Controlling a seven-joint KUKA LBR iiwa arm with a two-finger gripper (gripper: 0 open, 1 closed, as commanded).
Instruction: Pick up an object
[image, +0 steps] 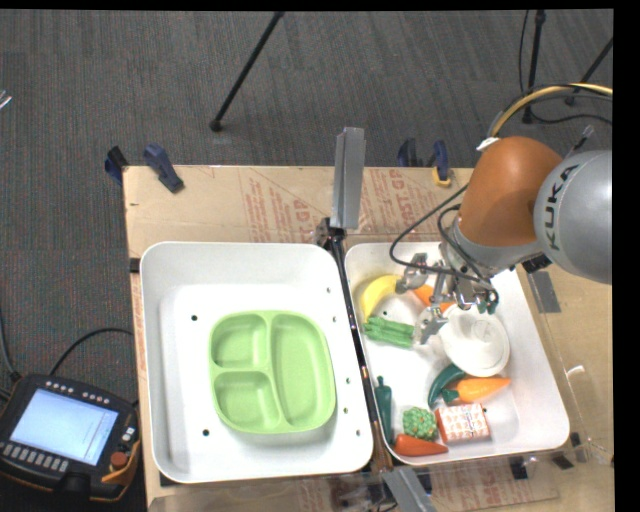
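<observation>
The white cup (477, 343) sat in the right bin (545, 395), crowded by toy foods, with the gripper (452, 300) spread just above its rim, so closing might have nudged the banana (375, 293) or slipped off.

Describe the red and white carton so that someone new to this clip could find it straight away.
Look in the right bin, at its near edge. The carton lies there beside a small green broccoli, just below an orange carrot. It is the one boxy, printed item among rounded toy vegetables.
</observation>
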